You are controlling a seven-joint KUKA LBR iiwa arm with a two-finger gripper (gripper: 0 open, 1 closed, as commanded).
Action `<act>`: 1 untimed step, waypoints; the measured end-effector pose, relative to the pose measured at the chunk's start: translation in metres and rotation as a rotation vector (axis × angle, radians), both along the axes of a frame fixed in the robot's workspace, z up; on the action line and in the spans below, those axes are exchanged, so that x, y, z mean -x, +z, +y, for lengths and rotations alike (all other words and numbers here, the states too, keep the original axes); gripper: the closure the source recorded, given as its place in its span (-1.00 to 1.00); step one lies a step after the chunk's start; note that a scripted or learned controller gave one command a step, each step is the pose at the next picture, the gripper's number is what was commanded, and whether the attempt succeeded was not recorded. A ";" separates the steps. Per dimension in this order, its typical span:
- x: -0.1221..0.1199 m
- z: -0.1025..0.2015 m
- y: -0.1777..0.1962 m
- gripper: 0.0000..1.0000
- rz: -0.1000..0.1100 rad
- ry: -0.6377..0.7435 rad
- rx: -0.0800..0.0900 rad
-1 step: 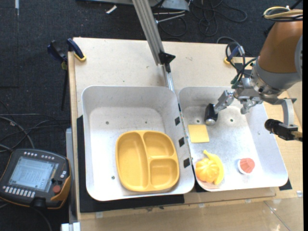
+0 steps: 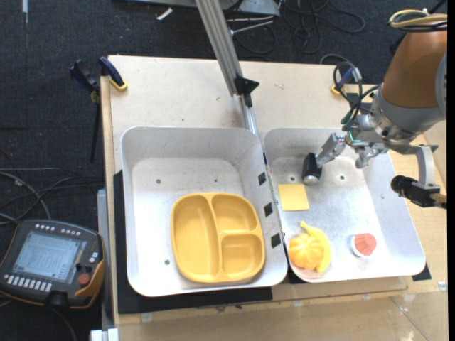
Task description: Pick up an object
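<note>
the arm (image 2: pixel 416 69) runs off the view's right edge.

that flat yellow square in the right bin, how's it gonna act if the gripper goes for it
The yellow square lies flat on the right bin floor, so fingers would likely struggle to get under an edge. It looks thin and probably light, so a push may just slide it. Whether it is stiff or floppy is unclear from this view.

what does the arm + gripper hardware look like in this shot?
The arm has a rounded orange-brown shell over a grey wrist section. Blue and green cables run beside the wrist. The gripper is slim silver-grey metal ending in a black tip. A black cylindrical part juts out below the wrist.
</note>
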State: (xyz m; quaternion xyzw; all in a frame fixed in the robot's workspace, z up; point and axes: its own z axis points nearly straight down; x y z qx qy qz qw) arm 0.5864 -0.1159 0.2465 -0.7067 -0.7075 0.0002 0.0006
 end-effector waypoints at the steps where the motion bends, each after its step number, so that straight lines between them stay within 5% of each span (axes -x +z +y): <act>1: 0.004 0.008 -0.052 -1.00 0.004 -0.001 0.000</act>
